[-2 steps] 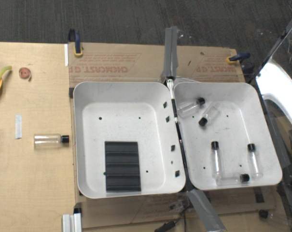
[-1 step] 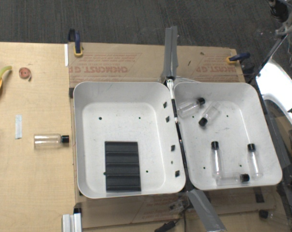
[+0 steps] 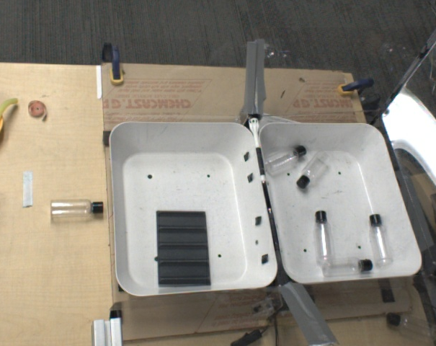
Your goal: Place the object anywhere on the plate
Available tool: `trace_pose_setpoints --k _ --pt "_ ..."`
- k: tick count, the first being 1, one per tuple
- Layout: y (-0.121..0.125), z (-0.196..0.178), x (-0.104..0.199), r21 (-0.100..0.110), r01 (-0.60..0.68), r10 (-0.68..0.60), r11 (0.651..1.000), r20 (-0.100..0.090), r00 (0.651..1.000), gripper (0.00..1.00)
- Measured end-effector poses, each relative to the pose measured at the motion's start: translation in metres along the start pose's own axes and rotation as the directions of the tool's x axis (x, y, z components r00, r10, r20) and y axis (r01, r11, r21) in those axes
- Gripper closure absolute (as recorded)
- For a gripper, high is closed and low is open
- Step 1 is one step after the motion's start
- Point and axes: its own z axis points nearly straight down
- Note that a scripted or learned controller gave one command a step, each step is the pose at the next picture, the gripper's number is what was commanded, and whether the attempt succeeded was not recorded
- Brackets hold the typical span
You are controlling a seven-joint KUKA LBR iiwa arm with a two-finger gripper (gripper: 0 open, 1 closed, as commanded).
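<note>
Lying in right bin (image 3: 399, 215): 5 clear capped vials (image 3: 322, 242), 2 parallel, caps pointing far | black plate (image 3: 182, 249) flat near left bin (image 3: 118, 200) front wall, open floor beyond.

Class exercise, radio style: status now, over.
Five clear vials lying in right bin. Dark ridged plate in left bin, bare. Nothing on it.

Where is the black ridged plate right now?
The black ridged plate lies flat in the left bin, near that bin's front edge, away from the clear vials in the right bin.
</note>
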Motion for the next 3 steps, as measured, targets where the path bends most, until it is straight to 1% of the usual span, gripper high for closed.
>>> trace_pose_setpoints --k 1,2,3 --pt "-0.001 0.0 0.001 0.0 0.005 -0.005 1.0 0.001 1.0 0.0" --pt "-0.012 -0.001 -0.057 0.0 -0.002 0.002 1.0 -0.001 1.0 0.0" --pt "-0.001 0.0 -0.001 -0.001 0.004 -0.004 1.0 0.0 1.0 0.0"
